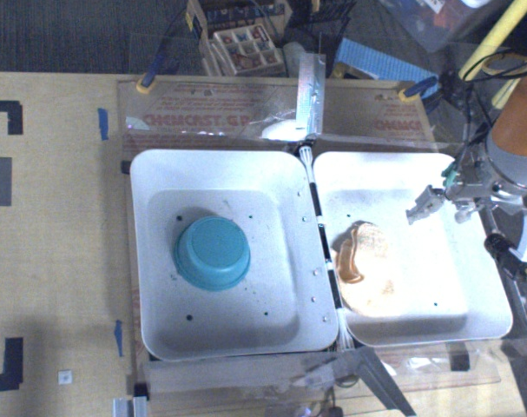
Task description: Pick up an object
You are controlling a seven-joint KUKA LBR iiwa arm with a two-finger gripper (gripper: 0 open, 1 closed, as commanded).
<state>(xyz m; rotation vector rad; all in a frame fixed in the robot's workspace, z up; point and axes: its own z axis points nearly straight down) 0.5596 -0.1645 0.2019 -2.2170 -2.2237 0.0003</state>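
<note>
Nothing is picked yet. The gripper (438,200) hangs over the right bin (480,320), fingers apart and bare; the brown object (360,254) lies left of it, the bowl (213,252) in the left bin (159,181).

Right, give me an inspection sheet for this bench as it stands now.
Surface: wooden bench, two white bins side by side.
Job's things: teal bowl upside down in left bin; brown and tan object in right bin, by the divider.
Clutter: nothing seen in the bins.
Grippers: gripper above right bin's far right part, holding nothing.
Cables: dark cables at upper right.
Surroundings: cardboard, boxes behind.
</note>
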